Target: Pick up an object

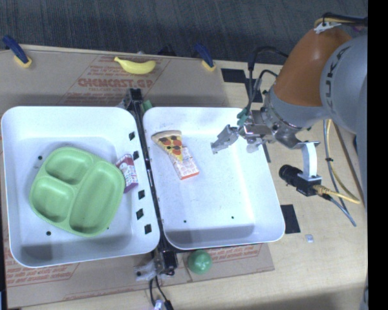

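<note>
Pizza slice [169, 141] tip toward orange box [185, 162]

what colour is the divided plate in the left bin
Light green; the divided plate shows in the camera view.

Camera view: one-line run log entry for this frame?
pincer above right bin, upper right, nothing visibly held | pizza slice and orange pack in right bin | green plate in left bin

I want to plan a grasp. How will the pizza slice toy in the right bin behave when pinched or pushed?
The pizza slice toy lies flat on the right bin, so it probably slides rather than rolls. It looks thin, so fingers may struggle to get under it. It is likely light.
</note>
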You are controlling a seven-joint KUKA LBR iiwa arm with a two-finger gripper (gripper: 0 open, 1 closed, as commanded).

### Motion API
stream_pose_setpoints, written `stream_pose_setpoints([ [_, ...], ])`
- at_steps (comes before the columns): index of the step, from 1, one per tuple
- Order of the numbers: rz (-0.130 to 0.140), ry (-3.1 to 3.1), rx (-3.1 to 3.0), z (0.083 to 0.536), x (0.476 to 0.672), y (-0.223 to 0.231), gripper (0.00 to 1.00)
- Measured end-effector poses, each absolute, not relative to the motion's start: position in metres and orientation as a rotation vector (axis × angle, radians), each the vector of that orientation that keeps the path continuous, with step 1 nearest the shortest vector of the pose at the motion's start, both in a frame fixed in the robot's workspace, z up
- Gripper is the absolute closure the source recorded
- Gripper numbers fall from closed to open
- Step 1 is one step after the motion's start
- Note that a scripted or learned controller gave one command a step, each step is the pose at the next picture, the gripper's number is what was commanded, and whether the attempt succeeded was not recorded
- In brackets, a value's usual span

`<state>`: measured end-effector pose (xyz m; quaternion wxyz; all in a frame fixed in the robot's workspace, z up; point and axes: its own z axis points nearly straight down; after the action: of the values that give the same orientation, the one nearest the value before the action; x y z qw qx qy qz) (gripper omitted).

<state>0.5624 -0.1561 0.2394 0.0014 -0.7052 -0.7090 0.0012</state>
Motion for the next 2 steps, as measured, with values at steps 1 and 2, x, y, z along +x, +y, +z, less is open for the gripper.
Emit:
stream_pose_setpoints([
  [1, 0.007, -2.224, -2.214, 0.167, 0.493, -0.212, 0.0],
  [2, 0.003, -2.228, -2.208, 0.134, 0.476, -0.139, 0.0],
])
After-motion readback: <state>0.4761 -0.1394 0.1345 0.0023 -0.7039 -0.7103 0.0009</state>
